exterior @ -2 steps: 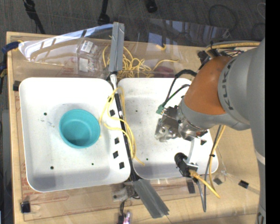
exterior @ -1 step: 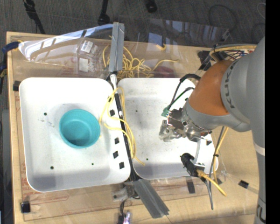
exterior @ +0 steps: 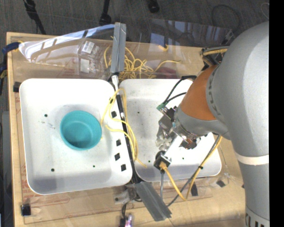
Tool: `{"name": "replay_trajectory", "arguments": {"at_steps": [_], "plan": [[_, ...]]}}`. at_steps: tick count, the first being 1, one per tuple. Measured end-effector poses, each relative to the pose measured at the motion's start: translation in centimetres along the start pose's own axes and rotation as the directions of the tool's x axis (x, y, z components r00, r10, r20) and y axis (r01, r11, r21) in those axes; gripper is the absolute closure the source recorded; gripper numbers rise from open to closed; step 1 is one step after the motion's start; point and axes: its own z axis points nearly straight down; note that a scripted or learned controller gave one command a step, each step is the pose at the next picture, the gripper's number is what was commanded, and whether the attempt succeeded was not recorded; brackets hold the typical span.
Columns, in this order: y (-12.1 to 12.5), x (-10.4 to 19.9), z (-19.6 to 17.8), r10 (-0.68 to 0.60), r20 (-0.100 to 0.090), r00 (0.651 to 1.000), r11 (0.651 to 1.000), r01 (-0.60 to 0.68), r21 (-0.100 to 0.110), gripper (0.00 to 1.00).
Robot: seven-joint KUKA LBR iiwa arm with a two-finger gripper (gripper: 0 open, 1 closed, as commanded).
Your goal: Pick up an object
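A teal bowl (exterior: 80, 129) sits upright in the left bin (exterior: 38, 174), near its middle. The grey arm with its orange band (exterior: 199, 103) reaches in from the right over the right bin (exterior: 142, 103). My gripper (exterior: 164, 138) hangs low above the right bin's floor, far to the right of the bowl. Its body and cabling hide the fingertips, and I see no object under it.
Yellow cables (exterior: 120, 122) run along the divider between the bins and pile up behind them. A clear plastic sheet (exterior: 71, 51) lies on the bench at the back left. More cable (exterior: 194, 174) trails over the right bin's front rim.
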Motion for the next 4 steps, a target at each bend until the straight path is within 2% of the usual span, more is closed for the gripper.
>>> {"name": "replay_trajectory", "arguments": {"at_steps": [1, 2, 3, 4], "plan": [[-0.9, 1.0, 4.6, 0.319, 0.002, 0.948, 0.948, -0.319, 0.003, 0.00], [5.3, -0.3, -3.8, 0.059, -0.001, 0.998, 0.998, -0.059, -0.004, 0.00], [5.7, -1.9, 3.6, 0.496, 0.001, 0.868, 0.868, -0.496, 0.002, 0.00], [5.5, -6.4, 6.7, 0.314, -0.002, 0.950, 0.950, -0.314, -0.001, 0.00]]}}
